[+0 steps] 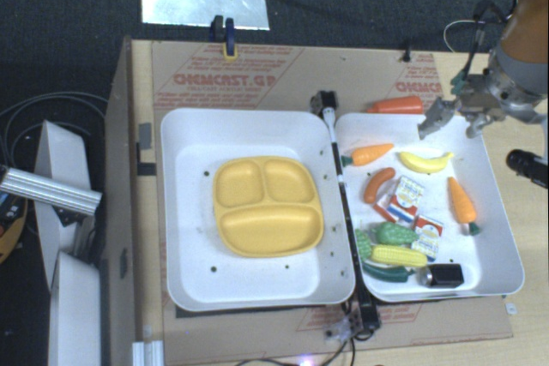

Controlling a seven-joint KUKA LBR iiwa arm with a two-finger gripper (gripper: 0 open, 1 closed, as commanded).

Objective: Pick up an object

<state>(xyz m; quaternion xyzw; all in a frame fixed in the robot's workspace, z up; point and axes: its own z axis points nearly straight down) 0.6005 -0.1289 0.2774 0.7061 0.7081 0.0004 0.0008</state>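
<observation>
At the frame's upper right, the hand [454, 121] hovers with fingers spread and nothing between them above a banana [425, 160] in the right bin [497, 210].

Reaching in from the right, wrist bent downward, hand [455, 120] spread open with both fingers [431, 121] apart.

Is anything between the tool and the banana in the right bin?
Nothing visible. The tool hangs open above the right bin's far end, and the banana lies just below it with bare white floor between.
</observation>
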